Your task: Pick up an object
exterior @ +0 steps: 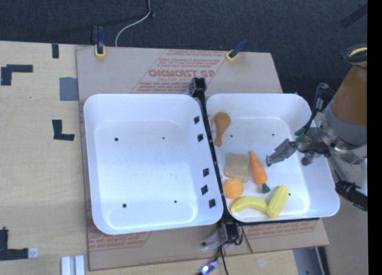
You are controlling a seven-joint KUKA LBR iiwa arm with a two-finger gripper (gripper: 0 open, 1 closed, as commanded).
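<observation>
The right bin (298, 110) holds several toy foods. A brown drumstick (221, 126) lies near the divider. A tan bread slice (237, 165) sits mid-bin, with an orange carrot (258, 168) just to its right. Along the front are an orange ball-shaped fruit (233, 188), a yellow banana (248, 205) and a yellow corn cob (277, 201). My gripper (276, 157) hangs over the right side of this bin, just right of the carrot and above the corn. I see nothing held in it.
The left bin (95, 148) sits beside the right one, with a black clipped divider (206, 148) between them. Both rest on a cardboard sheet (179, 68) clamped at the back. The arm's grey body (349, 124) overhangs the right bin's right rim.
</observation>
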